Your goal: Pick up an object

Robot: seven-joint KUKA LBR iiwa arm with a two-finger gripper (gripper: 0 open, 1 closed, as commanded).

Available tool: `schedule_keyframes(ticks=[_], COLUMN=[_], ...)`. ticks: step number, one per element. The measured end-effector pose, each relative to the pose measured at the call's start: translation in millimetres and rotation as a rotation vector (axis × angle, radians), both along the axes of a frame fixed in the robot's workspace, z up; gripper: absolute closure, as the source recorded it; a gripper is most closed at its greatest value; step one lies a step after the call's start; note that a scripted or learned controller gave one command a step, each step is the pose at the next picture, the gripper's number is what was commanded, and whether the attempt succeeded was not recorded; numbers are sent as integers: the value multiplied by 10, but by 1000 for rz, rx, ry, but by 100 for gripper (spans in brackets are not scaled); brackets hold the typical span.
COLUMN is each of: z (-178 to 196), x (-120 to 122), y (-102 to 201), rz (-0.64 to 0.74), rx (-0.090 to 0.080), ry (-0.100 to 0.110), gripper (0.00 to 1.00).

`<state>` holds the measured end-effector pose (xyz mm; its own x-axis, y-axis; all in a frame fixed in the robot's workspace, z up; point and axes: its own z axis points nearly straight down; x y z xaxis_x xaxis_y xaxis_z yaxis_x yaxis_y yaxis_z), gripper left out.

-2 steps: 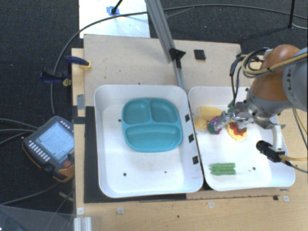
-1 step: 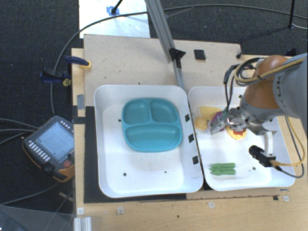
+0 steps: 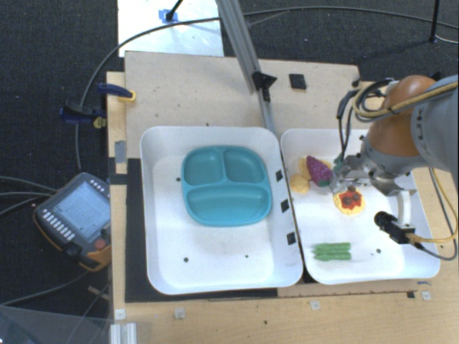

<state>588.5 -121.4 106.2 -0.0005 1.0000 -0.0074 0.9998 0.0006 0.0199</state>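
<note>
A teal divided plate point(image 3: 226, 186) sits in the left bin point(image 3: 161, 213), well apart from the action, as the grey arm with its orange band reaches in from the right over the right bin point(image 3: 373, 264) on the tabletop point(image 3: 201, 84). Going rightward across that bin: a small yellow piece point(image 3: 300, 185) lies by the left wall, touching or just beside a purple, eggplant-like toy point(image 3: 318, 169) whose long axis runs slantwise from far-left to near-right. Nearer the onlooker, a green bean-like piece point(image 3: 331, 251) lies lengthwise left to right, well apart from the others. The gripper point(image 3: 348, 183) hangs between the purple toy and a round yellow piece with a red centre point(image 3: 349, 201), which lies just on its near side, close under the tool. From here it cannot be told how far the jaws stand open, nor whether anything is between them; nothing is seen lifted. By the look of it, the round piece is the likeliest target, lying a shade toward the near edge from the jaws, so the coming move would seem to call for a small shift nearward before closing.
</note>
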Motion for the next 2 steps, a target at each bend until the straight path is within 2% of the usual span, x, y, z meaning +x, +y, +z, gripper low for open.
schedule_keyframes(ticks=[1, 2], z=[541, 1128], x=[85, 75], y=[77, 169], rz=[5, 6], rx=[7, 7], ry=[15, 13], gripper=[100, 100])
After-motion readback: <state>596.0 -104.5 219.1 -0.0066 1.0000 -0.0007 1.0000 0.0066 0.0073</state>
